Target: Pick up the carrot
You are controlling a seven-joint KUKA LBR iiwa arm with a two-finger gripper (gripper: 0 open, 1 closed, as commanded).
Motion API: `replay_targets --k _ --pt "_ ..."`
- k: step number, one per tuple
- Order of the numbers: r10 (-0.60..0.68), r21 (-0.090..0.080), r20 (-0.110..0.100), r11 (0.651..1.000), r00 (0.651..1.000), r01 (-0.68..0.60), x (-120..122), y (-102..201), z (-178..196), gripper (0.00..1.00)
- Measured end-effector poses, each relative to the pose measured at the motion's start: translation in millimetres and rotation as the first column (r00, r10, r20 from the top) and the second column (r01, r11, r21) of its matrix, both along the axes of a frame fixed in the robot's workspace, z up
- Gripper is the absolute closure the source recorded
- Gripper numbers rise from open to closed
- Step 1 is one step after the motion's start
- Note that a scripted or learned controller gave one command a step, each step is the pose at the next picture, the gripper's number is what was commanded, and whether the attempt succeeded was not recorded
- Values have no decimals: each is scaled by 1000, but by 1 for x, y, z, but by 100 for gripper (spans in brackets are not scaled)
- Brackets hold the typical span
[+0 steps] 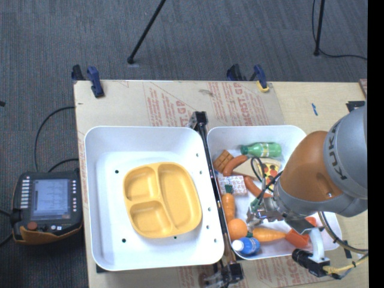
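Note:
An orange carrot [228, 206] with a green top lies upright along the left wall of the right bin [294, 132]. A second carrot-like orange piece [269, 235] lies flat near the bin's front edge. My gripper [257, 213] hangs low over the middle of the right bin, to the right of the first carrot and just above the second. I see nothing held in it. The orange wrist band [306, 173] and grey arm cover the bin's right half.
Also in the right bin are an orange ball [237, 227], a blue-and-white bottle [246, 245], a green bottle [261, 149], sausages [231, 161] and a small pink-white box [236, 185]. The left bin [108, 143] holds a yellow divided plate [162, 198].

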State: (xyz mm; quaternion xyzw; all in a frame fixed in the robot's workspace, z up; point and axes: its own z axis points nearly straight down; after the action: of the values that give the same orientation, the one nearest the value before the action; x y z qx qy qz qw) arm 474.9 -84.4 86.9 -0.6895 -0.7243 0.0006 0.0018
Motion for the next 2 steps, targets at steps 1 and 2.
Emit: replay_targets --k 1,2 --pt "-1 0 0 1000 1000 1 0 0 0 0" --pt "-3 0 -1 1000 1000 3 0 0 9 100"
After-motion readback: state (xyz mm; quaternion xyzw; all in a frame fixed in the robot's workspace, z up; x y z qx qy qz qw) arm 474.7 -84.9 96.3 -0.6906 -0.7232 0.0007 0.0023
